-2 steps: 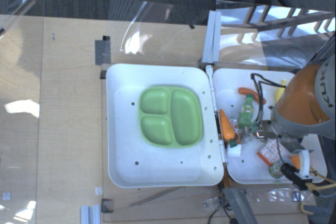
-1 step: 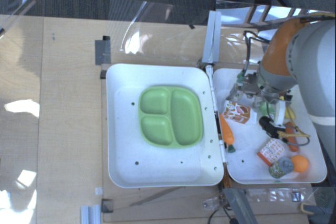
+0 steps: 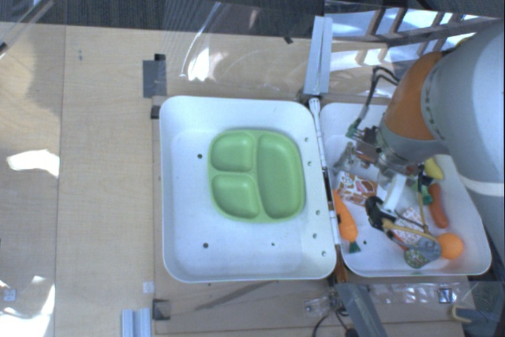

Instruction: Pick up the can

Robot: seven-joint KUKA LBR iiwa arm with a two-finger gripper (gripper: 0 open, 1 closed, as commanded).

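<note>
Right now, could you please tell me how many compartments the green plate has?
3. The green plate in the left bin has two smaller compartments stacked on its left side and one long compartment on its right.

Bright, even light — glare (top right)

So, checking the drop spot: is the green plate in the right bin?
No, the green plate lies in the left bin.

A pale wooden bench (image 3: 95, 193) carries two white bins side by side, the left bin (image 3: 185, 249) and the right bin (image 3: 335, 118)
</note>
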